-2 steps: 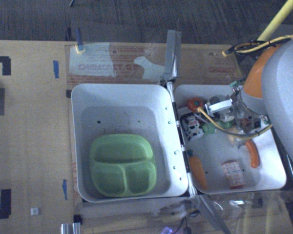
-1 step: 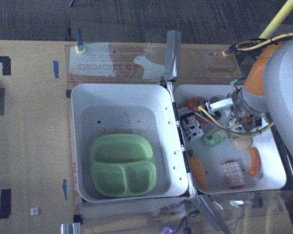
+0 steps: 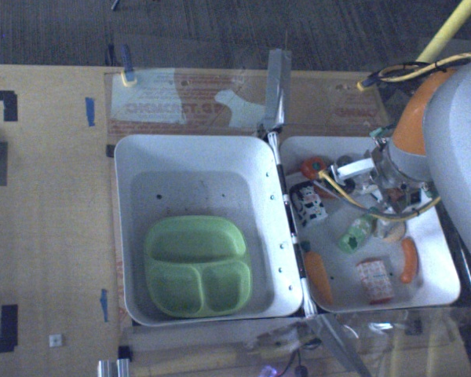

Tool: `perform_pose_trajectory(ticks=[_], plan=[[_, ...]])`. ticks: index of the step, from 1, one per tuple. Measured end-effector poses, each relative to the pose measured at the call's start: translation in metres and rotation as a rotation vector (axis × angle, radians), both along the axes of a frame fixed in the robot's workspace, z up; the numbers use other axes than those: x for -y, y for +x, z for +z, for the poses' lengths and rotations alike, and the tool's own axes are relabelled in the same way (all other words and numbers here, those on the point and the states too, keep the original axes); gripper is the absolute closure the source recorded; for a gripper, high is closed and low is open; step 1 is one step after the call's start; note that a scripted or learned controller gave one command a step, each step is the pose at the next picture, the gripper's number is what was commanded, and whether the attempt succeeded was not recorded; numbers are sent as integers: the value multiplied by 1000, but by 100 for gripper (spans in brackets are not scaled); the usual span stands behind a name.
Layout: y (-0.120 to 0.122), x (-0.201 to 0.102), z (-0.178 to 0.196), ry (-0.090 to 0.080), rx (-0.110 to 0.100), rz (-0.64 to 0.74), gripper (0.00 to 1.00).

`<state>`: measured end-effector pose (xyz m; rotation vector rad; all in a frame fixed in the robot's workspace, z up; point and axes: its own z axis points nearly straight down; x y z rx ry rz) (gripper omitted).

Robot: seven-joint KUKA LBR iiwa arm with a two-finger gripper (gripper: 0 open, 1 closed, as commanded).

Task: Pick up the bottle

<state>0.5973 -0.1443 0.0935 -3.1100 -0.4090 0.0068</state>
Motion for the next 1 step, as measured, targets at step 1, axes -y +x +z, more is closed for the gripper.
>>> perform_pose_trajectory(ticks=[1], plan=[[0,-1,7,1,-5,4,100]])
